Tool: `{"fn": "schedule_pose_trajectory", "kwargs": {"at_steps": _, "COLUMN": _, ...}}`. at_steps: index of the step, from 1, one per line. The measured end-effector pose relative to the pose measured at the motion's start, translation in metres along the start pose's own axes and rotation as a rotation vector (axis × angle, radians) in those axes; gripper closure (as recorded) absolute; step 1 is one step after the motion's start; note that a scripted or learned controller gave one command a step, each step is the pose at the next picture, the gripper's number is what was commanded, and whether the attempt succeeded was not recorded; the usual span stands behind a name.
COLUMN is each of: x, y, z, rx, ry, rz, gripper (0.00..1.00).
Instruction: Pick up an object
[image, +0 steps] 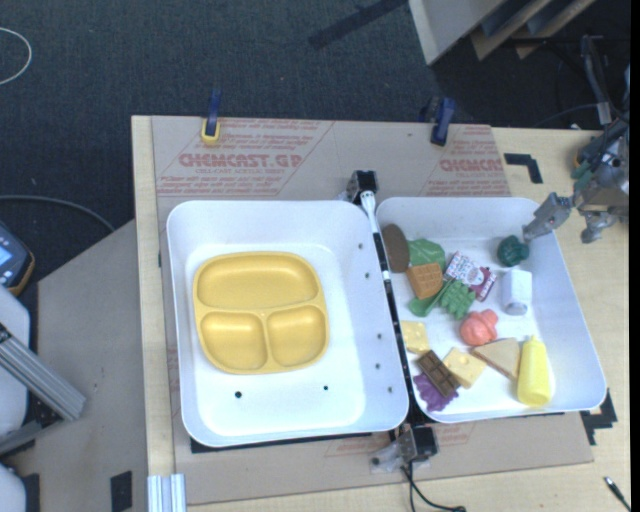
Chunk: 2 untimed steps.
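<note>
The right bin (560, 262) holds several toy foods: a dark green piece (513, 250), a white cylinder (517, 290), an orange-pink fruit (480, 326), a yellow bottle (534, 368), a bread slice (498, 355), a chocolate bar (435, 372), cheese cubes (463, 366), green leafy pieces (428, 250) and a brown piece (395, 247). My gripper (570, 220) hangs over the bin's far right corner, open, with nothing between its fingers. Its left finger (545, 215) sits just up and right of the dark green piece, apart from it.
The left bin (190, 240) carries a yellow divided plate (262, 308). Both bins rest on a cardboard sheet (300, 150) held by clamps at the back. Cables and dark floor lie beyond the bench.
</note>
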<state>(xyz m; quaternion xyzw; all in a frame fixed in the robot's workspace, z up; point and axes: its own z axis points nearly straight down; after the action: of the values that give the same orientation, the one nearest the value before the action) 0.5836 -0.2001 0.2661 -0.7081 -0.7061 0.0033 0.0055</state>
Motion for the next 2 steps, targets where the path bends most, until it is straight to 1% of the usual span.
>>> {"fn": "schedule_pose_trajectory", "kwargs": {"at_steps": 1, "x": 0.0, "y": 0.002, "z": -0.007, "rx": -0.012, "ry": -0.003, "rz": -0.003, "gripper": 0.0}}
{"fn": "schedule_pose_trajectory", "kwargs": {"at_steps": 2, "x": 0.001, "y": 0.0, "z": 0.036, "rx": -0.006, "ry": -0.001, "rz": -0.003, "gripper": 0.0}}
